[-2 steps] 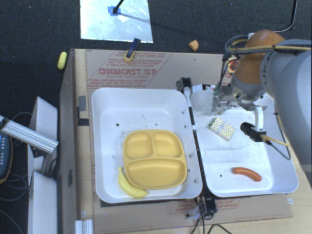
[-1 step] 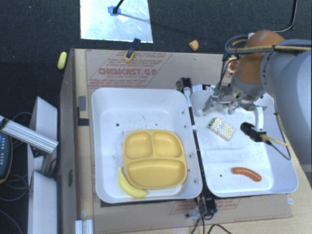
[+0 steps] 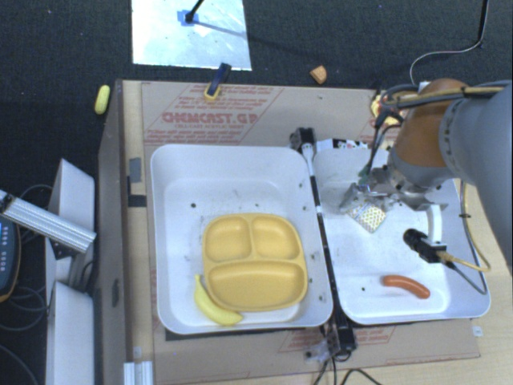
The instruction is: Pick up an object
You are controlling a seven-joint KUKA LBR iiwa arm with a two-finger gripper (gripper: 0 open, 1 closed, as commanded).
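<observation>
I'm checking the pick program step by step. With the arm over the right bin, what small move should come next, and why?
Probably a short shift toward the hot dog, then down. The tool hangs over the small perforated piece near the right bin's upper left, with nothing visibly held, while the hot dog lies apart on bare floor near the front wall, likely an easier pick.

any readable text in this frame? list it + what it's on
"CHEMCAST GP": large red print on the brown board under the bins, behind the left bin.
Smaller red print lines around that name on the same board: too blurred to read.
Faint red print on the board's front edge below the right bin: unreadable.
</observation>
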